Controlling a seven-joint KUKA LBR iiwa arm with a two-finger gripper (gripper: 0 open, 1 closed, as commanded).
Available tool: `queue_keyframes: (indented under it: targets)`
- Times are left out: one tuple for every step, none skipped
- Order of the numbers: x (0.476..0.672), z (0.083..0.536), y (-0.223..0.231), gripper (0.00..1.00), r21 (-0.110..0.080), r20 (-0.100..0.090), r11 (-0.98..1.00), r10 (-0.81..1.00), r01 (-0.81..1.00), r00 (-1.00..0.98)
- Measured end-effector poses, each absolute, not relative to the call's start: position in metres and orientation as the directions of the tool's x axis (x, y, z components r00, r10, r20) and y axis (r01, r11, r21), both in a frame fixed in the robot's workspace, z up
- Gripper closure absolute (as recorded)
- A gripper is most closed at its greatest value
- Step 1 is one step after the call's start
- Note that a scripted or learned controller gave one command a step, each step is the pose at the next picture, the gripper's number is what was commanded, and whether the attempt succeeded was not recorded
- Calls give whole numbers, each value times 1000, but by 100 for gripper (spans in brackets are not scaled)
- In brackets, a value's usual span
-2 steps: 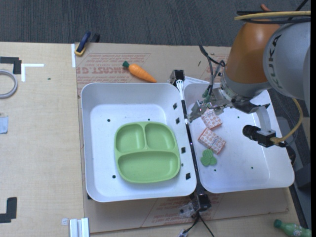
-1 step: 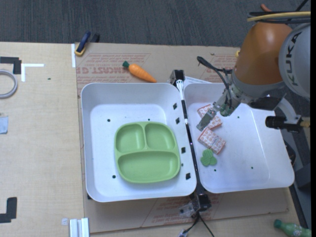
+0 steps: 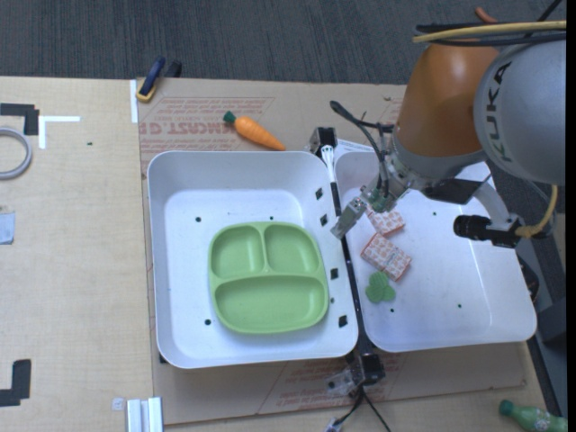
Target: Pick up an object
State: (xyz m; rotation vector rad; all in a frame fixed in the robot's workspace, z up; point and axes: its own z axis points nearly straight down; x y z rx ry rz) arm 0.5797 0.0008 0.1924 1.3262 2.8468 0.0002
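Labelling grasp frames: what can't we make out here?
- Hand, camera view: the grey and orange arm covers most of it.
- Patterned pink-and-white packets: print too small.
- Right shallow white bin: the arm hides its far corner.
- Green bottle-like thing: cut by the frame's corner.

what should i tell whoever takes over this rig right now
Gripper: low over the right bin, by its left wall; finger state can't be told, nothing seen held.
Things: two waffle-like pieces and a green piece in the right bin; green divided plate in the left bin; toy carrot on the bench behind it.
Done: no pick visible.
Left: grasp and lift one object.
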Motion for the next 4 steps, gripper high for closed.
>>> queue_keyframes:
  targets:
    - [524, 192, 13, 0, 0, 0, 744, 668, 668, -744]
    - [609, 192, 18, 0, 1, -3, 862, 508, 508, -862]
    - [566, 193, -1, 0, 0, -3, 998, 65, 65, -998]
    - [565, 193, -1, 0, 1, -2, 998, 64, 64, -998]
